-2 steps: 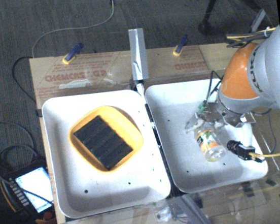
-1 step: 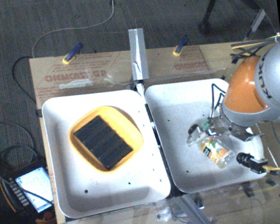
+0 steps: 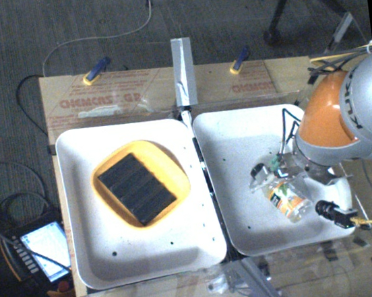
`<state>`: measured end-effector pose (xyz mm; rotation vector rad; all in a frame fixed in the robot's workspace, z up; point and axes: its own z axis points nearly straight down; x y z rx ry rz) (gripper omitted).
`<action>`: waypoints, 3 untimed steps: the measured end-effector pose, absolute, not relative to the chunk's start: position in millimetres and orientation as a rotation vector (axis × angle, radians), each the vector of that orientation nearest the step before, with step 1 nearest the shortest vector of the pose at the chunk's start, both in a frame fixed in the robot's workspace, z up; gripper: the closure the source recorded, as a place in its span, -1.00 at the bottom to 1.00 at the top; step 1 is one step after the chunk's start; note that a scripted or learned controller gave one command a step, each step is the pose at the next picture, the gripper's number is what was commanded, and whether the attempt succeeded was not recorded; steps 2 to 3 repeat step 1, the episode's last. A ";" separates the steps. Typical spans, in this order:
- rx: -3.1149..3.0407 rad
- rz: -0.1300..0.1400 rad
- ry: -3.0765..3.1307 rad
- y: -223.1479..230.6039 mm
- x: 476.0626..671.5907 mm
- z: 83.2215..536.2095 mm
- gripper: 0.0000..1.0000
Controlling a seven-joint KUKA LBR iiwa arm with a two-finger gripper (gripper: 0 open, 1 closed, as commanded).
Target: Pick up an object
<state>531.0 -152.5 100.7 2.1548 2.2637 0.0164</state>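
Observation:
A small clear bottle (image 3: 288, 203) with an orange and green label lies on its side in the right bin (image 3: 234, 151), near that bin's front right. My gripper (image 3: 268, 171) hangs low in the same bin, just up and left of the bottle and close to its near end. Whether it touches the bottle is unclear. The grey arm with its orange band (image 3: 328, 119) reaches in from the right above the bin's right side. A yellow dish (image 3: 141, 181) holding a black ribbed pad (image 3: 137, 187) sits in the middle of the left bin (image 3: 97, 251).
A ridge where the two bins meet (image 3: 205, 176) runs between them. Cables and a black fitting (image 3: 330, 211) hang off the wrist over the right bin's front right corner. Blue and yellow clamps (image 3: 96, 70) hold the cardboard behind the bins.

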 end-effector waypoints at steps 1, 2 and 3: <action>2.071 -0.002 2.362 -86.2 564.7 208.2 1.00; 2.071 -0.002 2.362 -86.2 564.7 208.2 1.00; 2.071 -0.002 2.362 -86.2 564.7 208.2 1.00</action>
